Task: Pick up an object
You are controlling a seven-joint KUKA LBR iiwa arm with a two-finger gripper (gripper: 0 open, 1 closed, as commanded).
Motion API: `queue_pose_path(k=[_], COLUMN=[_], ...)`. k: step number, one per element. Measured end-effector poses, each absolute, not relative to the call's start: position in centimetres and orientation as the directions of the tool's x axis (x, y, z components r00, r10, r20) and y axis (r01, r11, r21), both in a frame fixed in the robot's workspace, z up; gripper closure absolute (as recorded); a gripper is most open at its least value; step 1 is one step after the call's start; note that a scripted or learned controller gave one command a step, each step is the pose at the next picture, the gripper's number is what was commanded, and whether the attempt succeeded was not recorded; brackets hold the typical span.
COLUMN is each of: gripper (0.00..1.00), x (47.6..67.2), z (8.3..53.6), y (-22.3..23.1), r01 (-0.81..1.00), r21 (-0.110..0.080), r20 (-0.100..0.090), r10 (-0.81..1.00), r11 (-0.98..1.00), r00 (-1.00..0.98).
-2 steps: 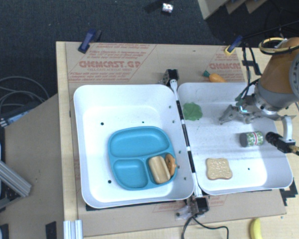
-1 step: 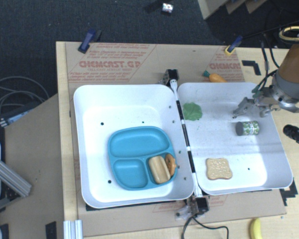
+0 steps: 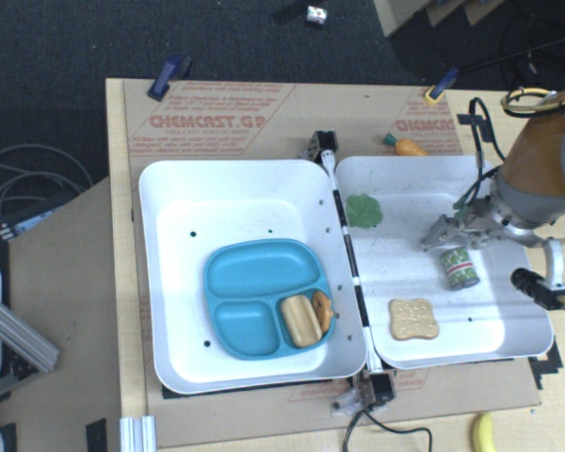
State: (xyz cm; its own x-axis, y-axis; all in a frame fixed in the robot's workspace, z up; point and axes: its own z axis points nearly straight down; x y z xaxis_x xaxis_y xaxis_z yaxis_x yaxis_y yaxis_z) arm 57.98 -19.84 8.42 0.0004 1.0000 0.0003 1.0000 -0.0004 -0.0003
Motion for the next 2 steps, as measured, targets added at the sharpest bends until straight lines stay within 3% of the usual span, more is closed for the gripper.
queue_pose_path(k=[1, 2], gripper=[0.0, 0.0], x=[54.4, 54.4], z=[8.4, 8.5], y=[-17.2, -21.9], r01=[1.0, 1.0], r21=[-0.001, 0.0], r20=[0.001, 0.007], r10=[1.0, 1.0], r11=[0.0, 0.003], r00=[0.0, -0.003])
